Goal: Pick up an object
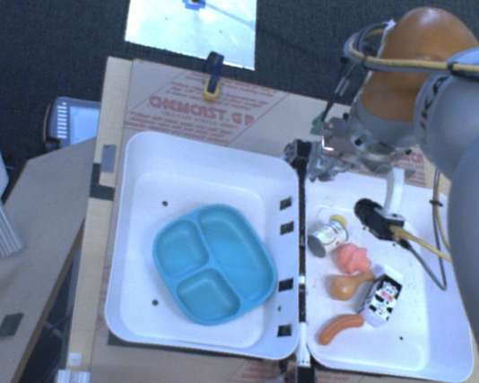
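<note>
Gripper [317, 164] hovers over the right bin's [439, 356] far-left corner.

"CHEMCAST G P" in red on the cardboard sheet [208, 108] behind the bins; more red print at sheet's front edge, too small to read.

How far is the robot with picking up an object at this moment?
Nothing looks picked yet. The sausage, the small can, the pink toy and the cow-print carton all lie in the right bin. The claw sits at that bin's far left corner. Reaching an object, gripping and lifting remain.
</note>
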Controlling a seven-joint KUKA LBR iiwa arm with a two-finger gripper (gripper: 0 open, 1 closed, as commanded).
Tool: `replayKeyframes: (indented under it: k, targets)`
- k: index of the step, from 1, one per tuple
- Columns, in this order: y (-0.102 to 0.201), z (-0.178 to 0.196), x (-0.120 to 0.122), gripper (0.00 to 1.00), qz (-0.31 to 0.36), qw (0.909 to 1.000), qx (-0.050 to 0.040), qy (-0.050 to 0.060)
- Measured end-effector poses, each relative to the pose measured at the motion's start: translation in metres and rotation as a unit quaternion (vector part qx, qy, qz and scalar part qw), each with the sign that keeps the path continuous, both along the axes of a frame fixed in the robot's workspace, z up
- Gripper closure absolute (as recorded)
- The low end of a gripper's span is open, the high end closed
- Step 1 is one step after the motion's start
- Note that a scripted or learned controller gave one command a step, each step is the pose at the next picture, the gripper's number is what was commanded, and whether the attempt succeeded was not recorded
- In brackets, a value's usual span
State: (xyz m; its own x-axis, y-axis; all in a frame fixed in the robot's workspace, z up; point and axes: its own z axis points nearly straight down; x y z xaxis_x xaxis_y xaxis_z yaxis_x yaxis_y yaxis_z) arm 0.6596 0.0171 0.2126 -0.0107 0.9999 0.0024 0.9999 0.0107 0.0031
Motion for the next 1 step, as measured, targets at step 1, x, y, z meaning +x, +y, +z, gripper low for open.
replayKeyframes:
  k: [1]
  targets:
    - [0.0597, 0.0091, 0.0073, 1.0, 0.0, 1.0, 0.0004, 0.0]
